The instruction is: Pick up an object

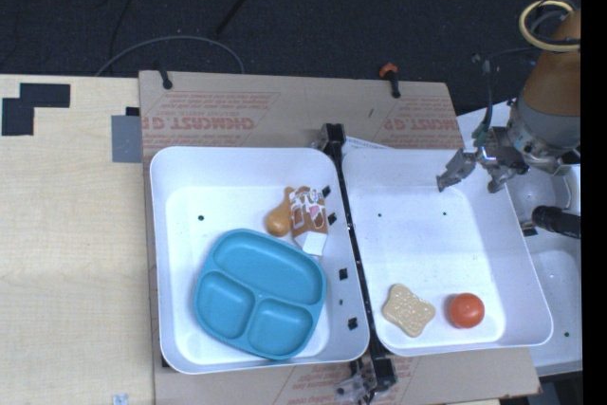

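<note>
The gripper (477,170) hangs over the upper right rim of the right bin (408,204), its two dark fingers (453,174) spread wide with nothing between them.

Low in that smooth white bin lie a glossy round red tomato-like ball (466,310) and, just to its left but apart from it, a flat tan cracker (409,310) with a dotted, bumpy face and rounded corners; its long axis seems to run from upper left to lower right.

In the left bin (180,204) a smooth blue plastic tray (258,293) with three compartments sits tilted, its long axis running upper left to lower right. Just beside its upper edge rests a brown-and-white toy (302,211), too small to name surely.
</note>
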Controlling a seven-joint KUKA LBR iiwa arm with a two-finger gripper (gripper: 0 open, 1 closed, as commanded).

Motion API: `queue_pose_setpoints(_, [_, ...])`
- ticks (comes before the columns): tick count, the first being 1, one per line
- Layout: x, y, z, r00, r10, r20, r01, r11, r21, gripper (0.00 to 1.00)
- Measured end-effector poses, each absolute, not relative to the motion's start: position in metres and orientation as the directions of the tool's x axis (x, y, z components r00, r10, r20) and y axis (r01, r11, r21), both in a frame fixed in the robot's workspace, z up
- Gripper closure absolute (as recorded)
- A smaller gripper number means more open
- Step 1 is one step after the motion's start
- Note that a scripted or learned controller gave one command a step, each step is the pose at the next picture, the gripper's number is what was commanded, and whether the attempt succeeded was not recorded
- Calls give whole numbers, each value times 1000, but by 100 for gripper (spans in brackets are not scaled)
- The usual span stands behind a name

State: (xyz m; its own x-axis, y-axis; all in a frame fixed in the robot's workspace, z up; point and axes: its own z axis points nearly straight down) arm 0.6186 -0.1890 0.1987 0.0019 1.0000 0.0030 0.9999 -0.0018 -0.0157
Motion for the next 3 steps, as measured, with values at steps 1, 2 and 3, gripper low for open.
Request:
queue_pose_setpoints(1, [621,-189,208,0,1000,1,1000,0,-3,0])
queue_pose_setpoints(2, [621,-184,144,-1,1000,2,1000,1,-8,0])
queue_pose_setpoints(3, [620,-183,90,-1,1000,2,1000,1,-8,0])
